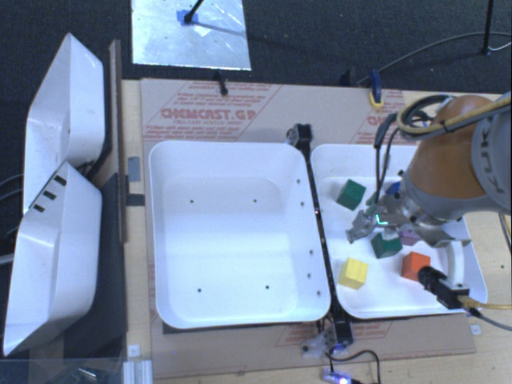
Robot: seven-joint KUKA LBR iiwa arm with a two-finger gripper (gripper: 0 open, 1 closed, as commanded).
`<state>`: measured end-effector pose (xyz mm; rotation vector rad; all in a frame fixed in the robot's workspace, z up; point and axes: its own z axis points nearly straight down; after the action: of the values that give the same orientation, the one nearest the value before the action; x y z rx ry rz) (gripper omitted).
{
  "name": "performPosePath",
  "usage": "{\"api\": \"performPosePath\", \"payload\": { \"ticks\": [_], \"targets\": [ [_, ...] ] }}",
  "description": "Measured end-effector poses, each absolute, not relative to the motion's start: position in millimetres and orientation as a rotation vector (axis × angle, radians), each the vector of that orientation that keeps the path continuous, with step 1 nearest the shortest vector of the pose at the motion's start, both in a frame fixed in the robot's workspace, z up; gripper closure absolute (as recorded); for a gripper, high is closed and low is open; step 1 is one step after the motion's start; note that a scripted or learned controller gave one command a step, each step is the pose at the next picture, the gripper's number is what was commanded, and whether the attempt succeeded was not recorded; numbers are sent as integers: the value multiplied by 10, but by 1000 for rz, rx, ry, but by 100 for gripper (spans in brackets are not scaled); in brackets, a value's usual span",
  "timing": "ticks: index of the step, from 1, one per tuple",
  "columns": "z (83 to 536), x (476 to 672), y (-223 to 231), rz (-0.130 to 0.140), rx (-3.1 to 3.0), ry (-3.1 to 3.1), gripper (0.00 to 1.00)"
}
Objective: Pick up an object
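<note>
The right bin (344, 163) holds several small blocks. A green cube (350, 194) lies near its upper left. A yellow cube (354, 273) rests toward the front, and an orange block (415, 266) sits to its right. A darker green block (386, 246) lies in the middle, with a bit of purple (410, 237) beside it. My gripper (373, 226) hangs low over the bin's middle, just up and left of the darker green block and close to it. The arm's wrist covers the bin's right part. I cannot see any block held.
The left bin (160, 238) stands beside the right one, sharing a raised divider (318, 230). Two white tubs (56, 214) lean at the far left. Cables (448, 290) trail along the right bin's front right corner. A metal sheet (188, 22) lies beyond the bench.
</note>
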<state>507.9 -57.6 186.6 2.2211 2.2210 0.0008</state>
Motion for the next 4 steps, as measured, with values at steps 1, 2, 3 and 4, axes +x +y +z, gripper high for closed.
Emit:
{"api": "performPosePath", "payload": {
  "ticks": [1,2,3,4],
  "targets": [
    [1971,5083,-577,2,2220,2221,100],
    [1861,5155,125,1,2215,2230,100],
    [1865,5155,91,1,2221,2222,0],
    [1969,5158,89,2,2220,2221,100]
  ]
}}
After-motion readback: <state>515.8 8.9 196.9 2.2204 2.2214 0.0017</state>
